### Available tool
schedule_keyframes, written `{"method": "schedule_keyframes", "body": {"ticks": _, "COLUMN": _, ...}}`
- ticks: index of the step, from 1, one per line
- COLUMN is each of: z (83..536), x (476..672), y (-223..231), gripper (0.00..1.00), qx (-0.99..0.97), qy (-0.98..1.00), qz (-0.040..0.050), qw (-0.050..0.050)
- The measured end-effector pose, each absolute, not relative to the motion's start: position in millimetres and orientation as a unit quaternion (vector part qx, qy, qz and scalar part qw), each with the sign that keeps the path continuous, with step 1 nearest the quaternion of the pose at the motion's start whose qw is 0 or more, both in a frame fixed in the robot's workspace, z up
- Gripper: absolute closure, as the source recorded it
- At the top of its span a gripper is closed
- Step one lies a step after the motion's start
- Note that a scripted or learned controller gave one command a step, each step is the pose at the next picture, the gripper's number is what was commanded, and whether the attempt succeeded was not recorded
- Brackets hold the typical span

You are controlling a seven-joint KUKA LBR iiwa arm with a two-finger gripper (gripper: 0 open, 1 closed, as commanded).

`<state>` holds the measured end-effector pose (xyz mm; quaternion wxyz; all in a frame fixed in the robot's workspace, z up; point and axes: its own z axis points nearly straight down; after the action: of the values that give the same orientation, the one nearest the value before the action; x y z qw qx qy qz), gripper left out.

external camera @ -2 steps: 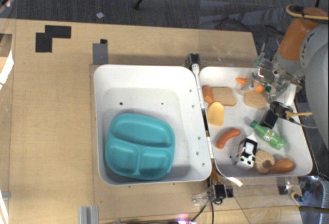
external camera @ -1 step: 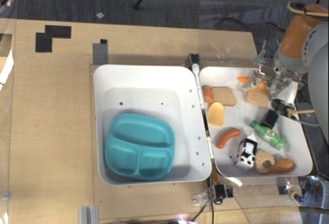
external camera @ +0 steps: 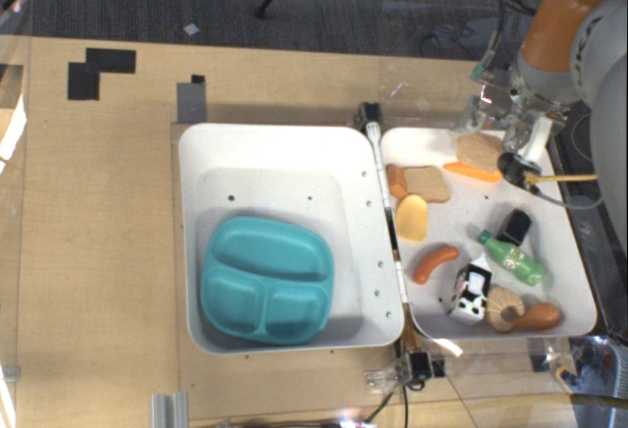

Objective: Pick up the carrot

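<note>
The carrot [external camera: 473,172] is a small orange stick lying flat near the back of the right bin [external camera: 579,264]. It rests just in front of a tan bread slice [external camera: 480,150]. My gripper [external camera: 511,125] hangs over the bin's back right corner, just above and to the right of the carrot, under the arm's orange band [external camera: 554,19]. Nothing shows in its grasp, and the carrot lies apart from it on the bin floor.
The right bin also holds a toast slice [external camera: 428,184], a yellow piece [external camera: 412,217], a red sausage [external camera: 435,262], a green bottle [external camera: 512,257], a black block [external camera: 515,224] and a cow toy [external camera: 474,291]. A teal divided tray [external camera: 267,277] lies in the left bin [external camera: 275,146].
</note>
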<state>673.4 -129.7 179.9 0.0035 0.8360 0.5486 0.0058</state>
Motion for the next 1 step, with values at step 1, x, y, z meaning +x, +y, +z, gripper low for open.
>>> {"method": "schedule_keyframes", "body": {"ticks": 1, "z": 175.3, "x": 670.6, "y": -133.0, "gripper": 0.00, "qx": 0.837, "qy": 0.547, "qz": 0.0018, "qw": 0.002}}
